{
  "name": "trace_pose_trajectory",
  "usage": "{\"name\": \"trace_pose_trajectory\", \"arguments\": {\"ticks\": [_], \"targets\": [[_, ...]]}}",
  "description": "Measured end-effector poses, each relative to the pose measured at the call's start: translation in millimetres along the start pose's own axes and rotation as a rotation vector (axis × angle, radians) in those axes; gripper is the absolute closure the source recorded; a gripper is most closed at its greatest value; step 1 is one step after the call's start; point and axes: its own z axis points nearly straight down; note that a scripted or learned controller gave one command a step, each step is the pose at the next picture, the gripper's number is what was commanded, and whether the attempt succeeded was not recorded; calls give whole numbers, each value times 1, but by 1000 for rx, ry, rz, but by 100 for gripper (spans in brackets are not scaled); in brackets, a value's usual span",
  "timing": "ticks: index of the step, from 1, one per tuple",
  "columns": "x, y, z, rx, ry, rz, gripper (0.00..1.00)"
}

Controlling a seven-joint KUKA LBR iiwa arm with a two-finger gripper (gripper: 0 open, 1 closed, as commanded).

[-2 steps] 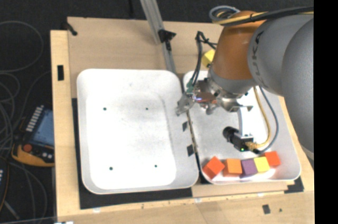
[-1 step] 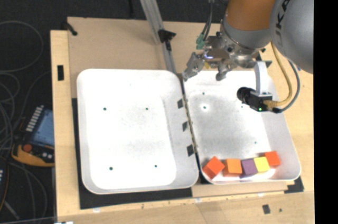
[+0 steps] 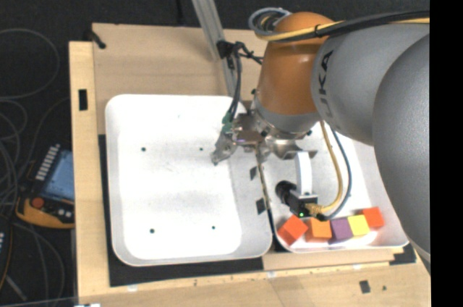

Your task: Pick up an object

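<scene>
Several small blocks lie in a row at the near edge of the right bin (image 3: 391, 244): two orange blocks (image 3: 293, 229) (image 3: 319, 229), a purple block (image 3: 340, 229), a yellow block (image 3: 358, 226) and an orange-red block (image 3: 373, 217). My gripper (image 3: 233, 145) hangs low over the right side of the left bin (image 3: 173, 182), close to the wall between the two bins. It is well up and left of the blocks. Nothing shows in it. The arm's orange band and grey body hide most of the right bin.
A slanted metal rod (image 3: 206, 9) rises behind the bins, close to the wrist. Cables (image 3: 336, 175) loop down from the wrist above the blocks. A handheld controller (image 3: 51, 186) lies off the bench at the left.
</scene>
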Motion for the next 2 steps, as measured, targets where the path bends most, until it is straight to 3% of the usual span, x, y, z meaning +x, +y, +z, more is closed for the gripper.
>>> {"name": "trace_pose_trajectory", "arguments": {"ticks": [1,2], "targets": [[-51,-34,35,-4,-3,14,0],[-88,-8,32,-10,-2,11,0]]}}
